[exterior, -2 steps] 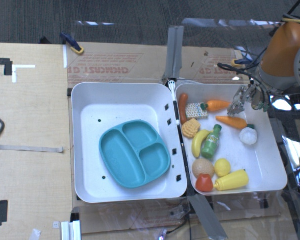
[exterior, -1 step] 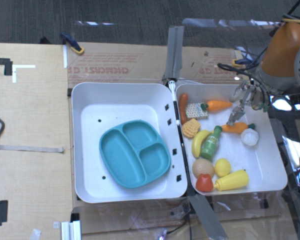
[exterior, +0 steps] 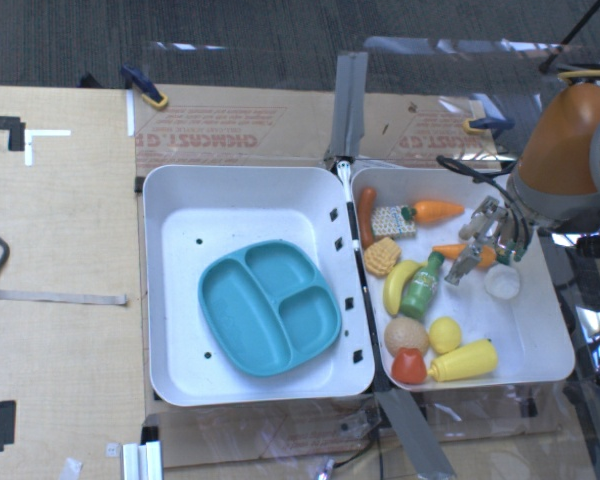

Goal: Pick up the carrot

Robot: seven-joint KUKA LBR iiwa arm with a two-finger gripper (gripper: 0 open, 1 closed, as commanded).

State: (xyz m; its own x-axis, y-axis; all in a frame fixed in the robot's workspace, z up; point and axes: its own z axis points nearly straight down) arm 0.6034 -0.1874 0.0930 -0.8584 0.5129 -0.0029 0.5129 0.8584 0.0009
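Carrots (exterior: pixel 438 209): two; lemon (exterior: pixel 444 334): one; tray (exterior: pixel 268 306): one.

Both white bins (exterior: pixel 170 368) look like smooth, slightly glossy plastic, and the teal divided plate (exterior: pixel 269 308) in the left one has a matt plastic sheen. The carrot (exterior: pixel 435 210), the yellow bottle (exterior: pixel 464 360) and the green bottle (exterior: pixel 420 288) read as smooth toy plastic. The table (exterior: pixel 50 228) shows pale wood grain beside brown printed cardboard (exterior: pixel 230 128), and the claw (exterior: pixel 477 251) looks like bare grey metal.
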